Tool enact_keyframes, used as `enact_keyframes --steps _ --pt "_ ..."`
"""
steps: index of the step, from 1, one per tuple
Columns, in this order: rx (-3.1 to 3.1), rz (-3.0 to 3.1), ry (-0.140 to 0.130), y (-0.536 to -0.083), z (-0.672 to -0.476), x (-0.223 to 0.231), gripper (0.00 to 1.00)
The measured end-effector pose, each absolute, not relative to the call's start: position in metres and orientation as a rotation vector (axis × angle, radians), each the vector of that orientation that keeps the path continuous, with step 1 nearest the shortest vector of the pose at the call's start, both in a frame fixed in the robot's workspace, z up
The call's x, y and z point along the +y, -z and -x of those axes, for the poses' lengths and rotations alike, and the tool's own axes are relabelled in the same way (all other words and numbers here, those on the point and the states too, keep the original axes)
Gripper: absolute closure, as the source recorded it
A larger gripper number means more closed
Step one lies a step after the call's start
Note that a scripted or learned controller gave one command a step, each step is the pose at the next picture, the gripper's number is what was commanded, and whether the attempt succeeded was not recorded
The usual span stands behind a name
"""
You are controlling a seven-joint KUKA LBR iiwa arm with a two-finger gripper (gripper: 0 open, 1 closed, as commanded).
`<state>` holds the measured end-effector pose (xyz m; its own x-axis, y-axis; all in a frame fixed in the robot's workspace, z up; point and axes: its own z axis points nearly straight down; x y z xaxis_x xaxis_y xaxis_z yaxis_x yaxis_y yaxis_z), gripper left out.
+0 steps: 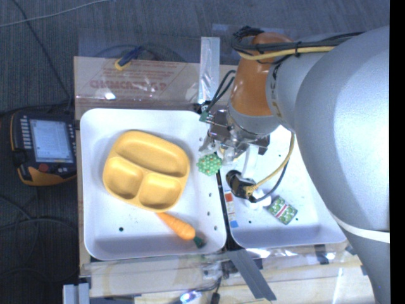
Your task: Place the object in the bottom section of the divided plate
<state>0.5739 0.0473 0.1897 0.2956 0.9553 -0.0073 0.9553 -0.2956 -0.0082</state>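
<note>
The tool hangs over the seam between the two white bins, closed on a green knobbly object. The yellow divided plate lies in the left bin, a toy carrot just below it. A small green packet lies in the right bin; its print is unreadable. Reddish lettering on the clear sheet above the bins is too faint to read.

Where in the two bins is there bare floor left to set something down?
Left bin: a bare strip along its left wall beside the yellow plate, and the near left corner, left of the carrot. Right bin: bare floor along the near wall, below the green packet. Crowded: the divider, where the end effector hangs over the green ball.
</note>
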Motion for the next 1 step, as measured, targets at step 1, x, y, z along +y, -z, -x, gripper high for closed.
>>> enact_keyframes --steps 1 --pt "-1.690 2.645 -0.011 -0.1622 -0.5554 0.1245 1.00"
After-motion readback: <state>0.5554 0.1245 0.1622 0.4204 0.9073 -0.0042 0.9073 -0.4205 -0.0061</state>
